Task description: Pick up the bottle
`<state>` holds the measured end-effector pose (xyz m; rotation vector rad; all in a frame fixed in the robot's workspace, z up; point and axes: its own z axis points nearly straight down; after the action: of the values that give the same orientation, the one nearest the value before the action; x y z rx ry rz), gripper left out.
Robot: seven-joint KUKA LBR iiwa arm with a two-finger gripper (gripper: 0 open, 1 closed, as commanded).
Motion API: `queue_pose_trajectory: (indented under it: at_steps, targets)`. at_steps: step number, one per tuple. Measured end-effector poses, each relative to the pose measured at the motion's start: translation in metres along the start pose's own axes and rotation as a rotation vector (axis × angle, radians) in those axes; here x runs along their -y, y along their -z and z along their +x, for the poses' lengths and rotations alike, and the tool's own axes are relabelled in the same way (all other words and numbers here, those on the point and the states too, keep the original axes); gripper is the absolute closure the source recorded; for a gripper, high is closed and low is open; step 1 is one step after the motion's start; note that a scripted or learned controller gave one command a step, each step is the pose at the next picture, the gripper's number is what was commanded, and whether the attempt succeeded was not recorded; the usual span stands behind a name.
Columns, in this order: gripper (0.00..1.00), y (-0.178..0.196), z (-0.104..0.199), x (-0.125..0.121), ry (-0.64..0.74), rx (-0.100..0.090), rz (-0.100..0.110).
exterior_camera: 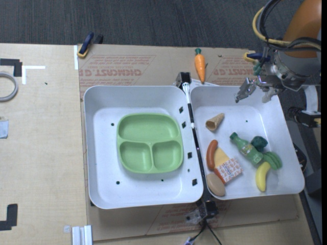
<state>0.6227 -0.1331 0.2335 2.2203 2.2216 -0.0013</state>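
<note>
Right-hand shallow white bin (pixel 286 137) taken as landmark. Nearest the bin's front rim: tan oval bread-like piece (pixel 216 185), yellow plastic banana (pixel 262 176) and small red-and-white printed box (pixel 229 170). Slightly farther in: orange sausage-shaped toy (pixel 211 153) beside a yellow wedge (pixel 220 157). At mid-bin, lying flat and slanted: green plastic bottle (pixel 246 149), with dark green leafy toys (pixel 265 151) touching its right side. Toward the back: tan cone-shaped piece (pixel 215 121). Over the bin's back right corner, well apart from the bottle: grey two-finger gripper (pixel 254 92), fingers spread, nothing between them. Behind the bin, on the tabletop (pixel 41 137): orange toy carrot (pixel 199 64).
</note>
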Motion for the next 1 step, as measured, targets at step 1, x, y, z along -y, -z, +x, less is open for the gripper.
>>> queue_pose_trajectory:
  at_steps: [1]
  targets:
    - [0.0,-0.1101,-0.0147,0.0588,-0.002,0.0,0.001]
